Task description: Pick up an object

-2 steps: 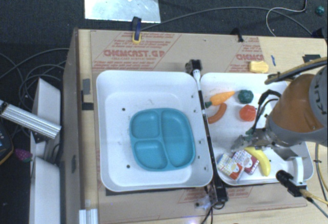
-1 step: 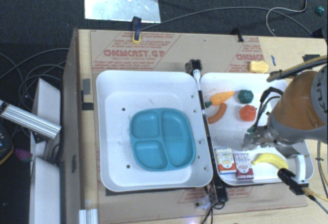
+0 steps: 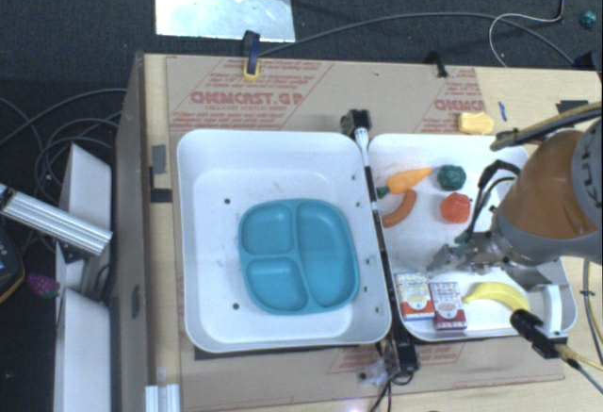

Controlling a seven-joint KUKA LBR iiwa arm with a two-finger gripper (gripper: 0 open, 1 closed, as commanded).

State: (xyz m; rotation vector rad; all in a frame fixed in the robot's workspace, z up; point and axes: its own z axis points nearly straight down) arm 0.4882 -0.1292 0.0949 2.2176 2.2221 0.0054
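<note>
My gripper (image 3: 450, 258) hangs low over the middle of the right bin (image 3: 424, 148), its grey fingers pointing left, above the two small cartons. Nothing shows between the fingers. A red and white carton (image 3: 414, 295) and a dark red carton (image 3: 447, 304) lie at the bin's front. A banana (image 3: 497, 294) rests to their right. Further back sit an orange carrot (image 3: 409, 179), a reddish sausage (image 3: 399, 207), a red tomato (image 3: 456, 206) and a dark green ball (image 3: 451, 176). The arm's orange band (image 3: 556, 189) covers the bin's right side.
The left bin (image 3: 207, 165) holds a blue divided plate (image 3: 298, 255). A yellow block (image 3: 477, 123) lies on the cardboard behind the right bin. A black clip (image 3: 358, 123) sits at the divider's far end. Cables run across the dark floor behind.
</note>
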